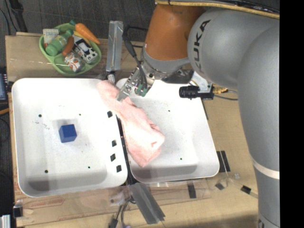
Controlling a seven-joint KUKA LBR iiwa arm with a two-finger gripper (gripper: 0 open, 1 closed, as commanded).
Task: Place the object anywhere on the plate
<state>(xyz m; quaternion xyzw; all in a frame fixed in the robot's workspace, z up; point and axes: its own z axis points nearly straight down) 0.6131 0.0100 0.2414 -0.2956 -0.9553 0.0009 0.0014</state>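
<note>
While our pincer (129,90) seems closed on the pink cloth (137,127) draped over the right bin (199,146), we see no plate, so placing remains.

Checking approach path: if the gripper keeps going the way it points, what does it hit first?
Most likely the pink cloth: the gripper points down-left at its upper end and looks already at it, though depth is unclear.

Pink cloth (137,125), blue cube (68,133), white bins (28,175) (black-dotted); green bowl (52,63)
</note>
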